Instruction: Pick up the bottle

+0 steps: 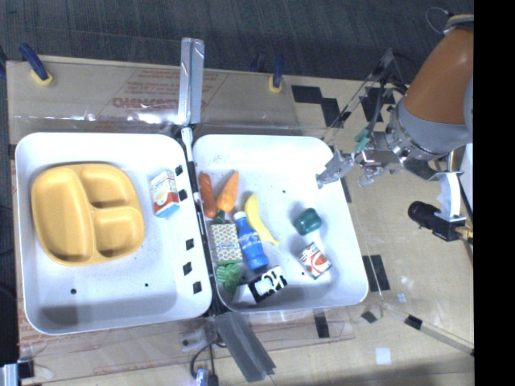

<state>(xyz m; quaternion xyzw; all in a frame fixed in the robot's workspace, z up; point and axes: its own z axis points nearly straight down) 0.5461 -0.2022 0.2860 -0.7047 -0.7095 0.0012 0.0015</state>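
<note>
Gripper (331,172) is seen hovering over the right bin's (265,149) far-right rim — whether released or clenched cannot be told. Well apart, the bottle (250,241) is found lying mid-bin, pressed between a banana (258,218) and a patterned packet (224,242).

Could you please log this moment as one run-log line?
stage: approach | hand: over right bin's right rim, holding nothing | bottle: lying in right bin beside banana, untouched
</note>
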